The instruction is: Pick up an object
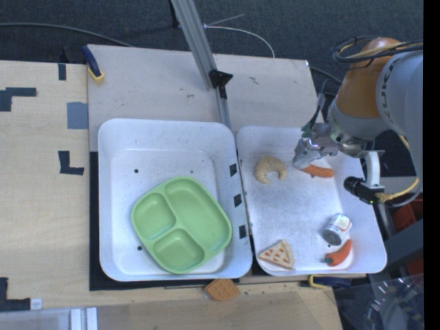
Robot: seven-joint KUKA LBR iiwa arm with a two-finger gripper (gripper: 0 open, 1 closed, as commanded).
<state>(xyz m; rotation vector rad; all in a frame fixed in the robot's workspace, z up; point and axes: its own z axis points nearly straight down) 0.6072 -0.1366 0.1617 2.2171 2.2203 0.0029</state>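
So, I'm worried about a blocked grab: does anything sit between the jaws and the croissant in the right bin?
Nothing visible does. The gripper hangs just right of the croissant, with bare bin floor between them. The carrot lies on the gripper's other side, away from that path.

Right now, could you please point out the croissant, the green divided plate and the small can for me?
croissant (270, 170): camera view, middle of its curved body.
green divided plate (180, 223): camera view, the ridge where its compartments meet.
small can (336, 228): camera view, its side, right bin.

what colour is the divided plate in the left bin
Light green, clearest in the camera view.
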